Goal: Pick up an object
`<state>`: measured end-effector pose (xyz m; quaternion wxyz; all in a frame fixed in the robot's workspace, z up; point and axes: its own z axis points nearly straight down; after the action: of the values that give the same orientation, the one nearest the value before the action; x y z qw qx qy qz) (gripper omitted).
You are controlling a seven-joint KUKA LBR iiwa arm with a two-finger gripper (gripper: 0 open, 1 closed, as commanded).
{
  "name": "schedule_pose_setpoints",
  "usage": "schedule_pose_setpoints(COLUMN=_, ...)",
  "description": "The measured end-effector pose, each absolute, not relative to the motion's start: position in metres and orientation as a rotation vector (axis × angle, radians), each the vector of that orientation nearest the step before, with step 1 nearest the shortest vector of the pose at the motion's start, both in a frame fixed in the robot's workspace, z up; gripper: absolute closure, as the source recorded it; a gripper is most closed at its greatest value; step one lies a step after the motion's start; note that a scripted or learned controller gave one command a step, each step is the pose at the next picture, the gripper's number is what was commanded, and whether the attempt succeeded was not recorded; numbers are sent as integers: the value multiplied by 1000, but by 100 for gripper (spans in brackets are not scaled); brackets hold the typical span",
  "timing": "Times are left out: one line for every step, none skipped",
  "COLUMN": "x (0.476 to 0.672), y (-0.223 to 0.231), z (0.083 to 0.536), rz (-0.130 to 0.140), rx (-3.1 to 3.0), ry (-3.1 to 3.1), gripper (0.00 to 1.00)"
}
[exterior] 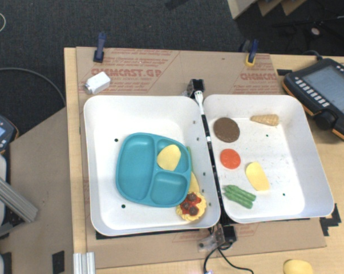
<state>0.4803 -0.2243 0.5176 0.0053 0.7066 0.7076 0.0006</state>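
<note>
The right bin [308, 153] holds a brown round patty [226, 129], a tan cone-shaped piece [265, 119], an orange-red disc [230, 158], a yellow oval piece [257, 176] and green beans [239, 196]. In the left bin [103, 153] lies a teal divided plate [146, 170] with a yellow piece [169, 157] in its upper right compartment. A yellow item topped with red berries [191, 204] rests against the plate's lower right edge.
A black tablet-like pendant [323, 90] sits at the right edge of the bench. A small white block [97, 83] lies on the cardboard above the left bin. Blue and yellow clamps [100, 44] hold the cardboard's far edge. A yellow object [297, 266] lies at the bottom right.
</note>
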Motion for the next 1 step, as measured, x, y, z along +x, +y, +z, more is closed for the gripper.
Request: schedule_pose_setpoints(x=478, y=-223, z=385, rz=-8, rx=2231, ry=2229, gripper=100)
